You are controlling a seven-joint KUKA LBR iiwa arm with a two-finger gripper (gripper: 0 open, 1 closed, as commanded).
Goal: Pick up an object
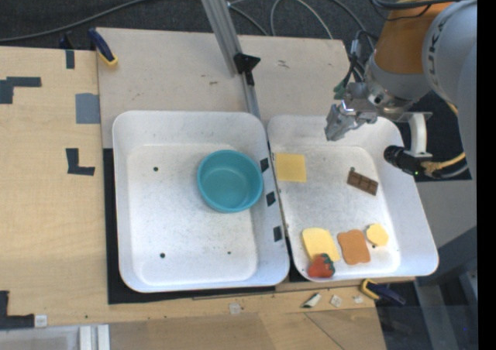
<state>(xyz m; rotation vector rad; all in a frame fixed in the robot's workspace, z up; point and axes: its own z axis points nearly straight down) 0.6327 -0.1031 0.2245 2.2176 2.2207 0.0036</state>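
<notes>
My gripper (339, 128) hangs over the back edge of the right bin (403, 217), above its far wall, and nothing shows between its fingers. In that bin lie a yellow square slice (291, 167) at the back left and a brown chocolate piece (362, 181) to the right of it. Along the front of the bin sit a yellow piece (318, 241), a red strawberry (322, 266), an orange toast-like slice (353, 247) and a small yellow round piece (377, 235). A teal bowl (229, 180) stands in the left bin (147, 209).
A slanted grey metal pole (225, 31) rises behind the bins, with a black clamp at its foot. Cables run over the dark floor at the back. A yellow-and-blue clamp (103, 48) sits at the bench's back left corner, and small bits lie on the front edge.
</notes>
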